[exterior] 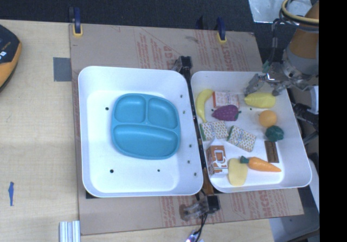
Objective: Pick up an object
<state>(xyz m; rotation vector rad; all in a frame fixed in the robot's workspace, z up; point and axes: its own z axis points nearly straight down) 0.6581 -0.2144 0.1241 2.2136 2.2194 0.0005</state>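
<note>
Gripper [269, 81] hovers at the right bin's [302, 181] far edge, fingers spread and holding nothing. Directly below them lies the yellow lemon-shaped toy [259, 100], just beside the tips, its long axis running left-right.

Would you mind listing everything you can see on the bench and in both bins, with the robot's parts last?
Divided plate: 1, blue, in the left bin.
Banana: 1, yellow, right bin, far-left.
Grape bunch: 1, purple, beside the banana.
Lemon-like fruit: 1, yellow, far side, under the claw.
Orange: 1, orange, right side.
Green item: 1, dark green, below the orange.
Carrot: 1, orange, near edge.
Pale yellow item: 1, beside the carrot.
Small packets: several, patterned, mid-bin.
Clamps: 2, blue, far edge of the board.
Arm: 1, grey with orange band, right.
Claw: 1, above the lemon-like fruit.
</note>
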